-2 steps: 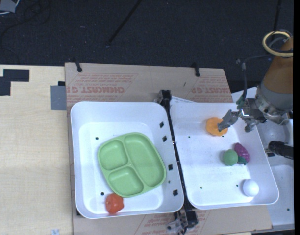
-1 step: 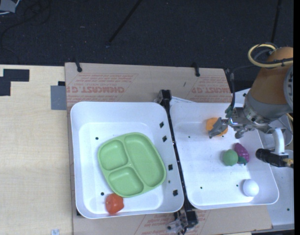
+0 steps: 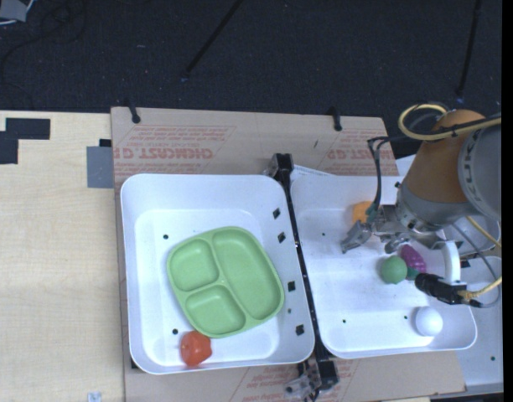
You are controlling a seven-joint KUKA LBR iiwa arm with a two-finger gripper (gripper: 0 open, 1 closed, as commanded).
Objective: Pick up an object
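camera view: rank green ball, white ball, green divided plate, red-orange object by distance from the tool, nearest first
From the tool in the right bin:
1. Small green ball, right bin, just beside the tool.
2. White ball, right bin's near right corner.
3. Green divided plastic plate, left bin's middle.
4. Red-orange lumpy object, left bin's near edge.

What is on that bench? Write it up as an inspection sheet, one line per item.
Surface: left bin and right bin side by side on a cardboard sheet, on a pale bench.
Job's things: right bin holds green ball, white ball, orange piece, magenta piece; left bin holds red-orange lump.
Clutter: green divided plate in left bin.
Gripper: over right bin, just below the orange piece.
Cables: yellow loop on arm; black leads on floor.
Surroundings: dark floor.
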